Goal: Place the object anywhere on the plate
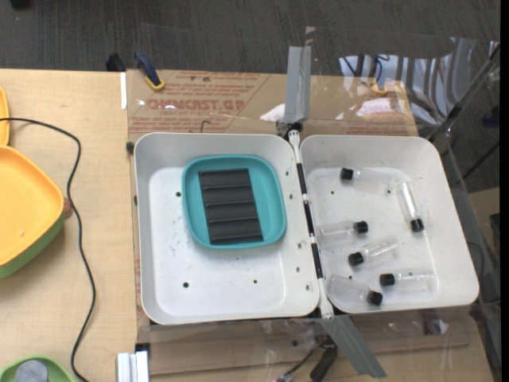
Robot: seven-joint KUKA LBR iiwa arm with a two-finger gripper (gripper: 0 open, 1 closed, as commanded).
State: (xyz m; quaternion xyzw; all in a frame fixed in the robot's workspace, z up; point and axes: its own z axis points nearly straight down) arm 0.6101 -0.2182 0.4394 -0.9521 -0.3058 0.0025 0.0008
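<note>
1. Clearances. The left bin (159, 293) and right bin (453, 213) stand side by side, and their inner rims meet along the centre seam. Bare white floor lies around the plate on all sides, with the widest strip on the near side. To the left, the wooden bench (64, 110) carries a black cable (79, 237) that loops from far to near. Stacked yellow dishes (28, 213) sit at the left edge. A printed cardboard sheet (199, 102) lies flat beyond the far rims of the bins.

2. Containers. The left bin holds the teal plate (274, 213), a rounded square set toward the far side. A dark ribbed insert (231, 205) covers the plate's centre. The right bin holds the task's objects: six clear vials with black caps (361, 228). They lie scattered on their sides, well apart from the plate. One lies far left, one along the right side, and the rest from the middle to the near rim. None rests on the plate.

3. My tool. I cannot tell whether my gripper is released or clenched, and I cannot tell the arm's pose.
</note>
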